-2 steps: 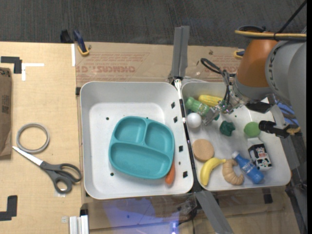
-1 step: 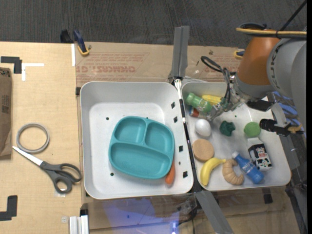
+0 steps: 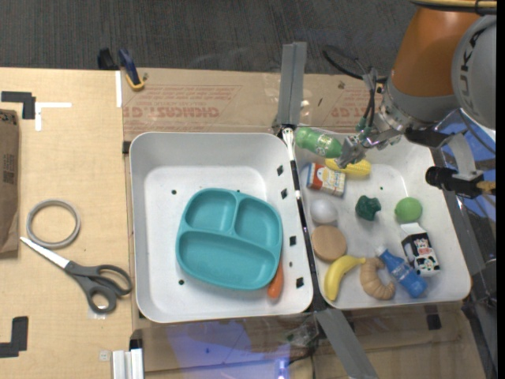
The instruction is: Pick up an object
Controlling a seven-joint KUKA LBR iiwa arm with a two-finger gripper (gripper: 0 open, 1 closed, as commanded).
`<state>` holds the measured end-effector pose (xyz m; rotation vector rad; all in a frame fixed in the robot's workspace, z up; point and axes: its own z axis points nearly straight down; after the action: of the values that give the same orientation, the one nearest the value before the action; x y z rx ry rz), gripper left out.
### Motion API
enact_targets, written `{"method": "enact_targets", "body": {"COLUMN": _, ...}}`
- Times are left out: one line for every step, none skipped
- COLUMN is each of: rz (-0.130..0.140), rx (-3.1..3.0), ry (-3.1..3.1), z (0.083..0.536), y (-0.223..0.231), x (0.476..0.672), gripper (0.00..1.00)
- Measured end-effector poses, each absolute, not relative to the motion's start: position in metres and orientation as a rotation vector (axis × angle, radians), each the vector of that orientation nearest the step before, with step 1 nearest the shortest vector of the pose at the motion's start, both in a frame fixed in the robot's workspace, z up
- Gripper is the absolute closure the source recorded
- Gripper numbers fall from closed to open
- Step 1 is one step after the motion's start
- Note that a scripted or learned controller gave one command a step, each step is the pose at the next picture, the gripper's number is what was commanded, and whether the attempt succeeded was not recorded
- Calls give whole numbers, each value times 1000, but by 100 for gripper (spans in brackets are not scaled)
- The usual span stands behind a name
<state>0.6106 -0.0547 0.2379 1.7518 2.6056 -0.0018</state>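
Note:
My gripper [image 3: 357,147] hangs low over the far end of the right bin [image 3: 394,158], on the grey arm that comes in from the upper right. Directly beneath and in front of it lies a small yellow object [image 3: 353,168]; whether it touches the gripper I cannot tell. A green bottle [image 3: 318,140] lies just to the gripper's left, against the bin's far wall. A red and white carton [image 3: 327,178] sits beside the yellow object. Nearer the front are a white ball [image 3: 323,210], a dark green object [image 3: 368,207] and a green ball [image 3: 408,208].
The right bin's front holds a tan disc [image 3: 329,242], a banana [image 3: 339,273], a croissant [image 3: 377,280], a blue bottle [image 3: 402,273] and a black and white box [image 3: 418,251]. The left bin [image 3: 150,212] holds a teal divided plate [image 3: 230,238] and a carrot [image 3: 275,283]. Scissors [image 3: 87,275] and a tape roll [image 3: 53,222] lie on the bench at the left.

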Motion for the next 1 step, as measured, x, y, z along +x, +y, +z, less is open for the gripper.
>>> {"method": "enact_targets", "body": {"rz": -6, "rx": 1748, "ry": 2607, "z": 246, "y": -55, "x": 611, "gripper": 100}}
